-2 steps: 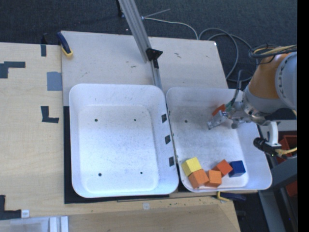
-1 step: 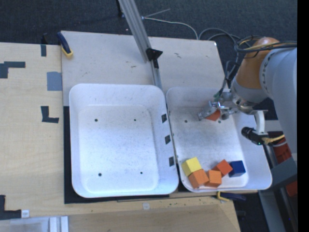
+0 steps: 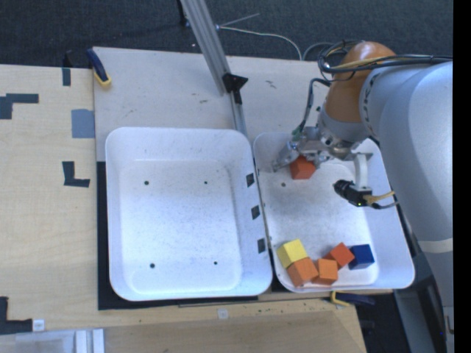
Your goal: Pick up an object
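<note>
Metal pole (image 3: 208, 37); blue-yellow clamp (image 3: 98, 68); white cable (image 3: 259, 35).

Below the gripper (image 3: 298, 159) we see open floor in the right bin (image 3: 390, 271), until the yellow block (image 3: 291, 251), orange blocks (image 3: 321, 265) and blue block (image 3: 361, 255) crowd its near wall.
</note>
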Available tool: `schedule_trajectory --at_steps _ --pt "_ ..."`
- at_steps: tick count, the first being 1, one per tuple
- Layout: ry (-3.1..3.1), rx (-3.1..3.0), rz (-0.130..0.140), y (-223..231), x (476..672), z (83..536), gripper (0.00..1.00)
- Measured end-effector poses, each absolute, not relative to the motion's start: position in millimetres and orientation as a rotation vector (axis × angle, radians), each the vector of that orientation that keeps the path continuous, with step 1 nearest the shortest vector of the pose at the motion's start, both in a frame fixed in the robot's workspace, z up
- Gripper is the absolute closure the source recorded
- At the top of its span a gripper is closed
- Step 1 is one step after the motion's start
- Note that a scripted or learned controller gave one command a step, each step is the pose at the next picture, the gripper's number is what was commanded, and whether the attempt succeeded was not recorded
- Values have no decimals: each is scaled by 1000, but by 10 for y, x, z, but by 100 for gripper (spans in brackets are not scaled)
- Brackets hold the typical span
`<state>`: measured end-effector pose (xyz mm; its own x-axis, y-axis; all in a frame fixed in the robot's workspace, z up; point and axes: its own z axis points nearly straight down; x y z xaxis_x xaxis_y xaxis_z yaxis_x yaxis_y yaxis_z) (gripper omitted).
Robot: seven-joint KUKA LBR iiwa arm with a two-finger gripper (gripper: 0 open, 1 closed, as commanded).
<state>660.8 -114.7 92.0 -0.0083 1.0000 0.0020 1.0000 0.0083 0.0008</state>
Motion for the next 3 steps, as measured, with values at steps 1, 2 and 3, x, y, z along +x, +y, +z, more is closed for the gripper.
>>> schedule_trajectory --at_steps 1,2,3 --pt "-2226 -2216 6 -1194 6589 1013 100" --pt "-2232 -2210 -8 2 6304 1956 100" --pt "-2229 -2217 -5 265 6686 2303 100"
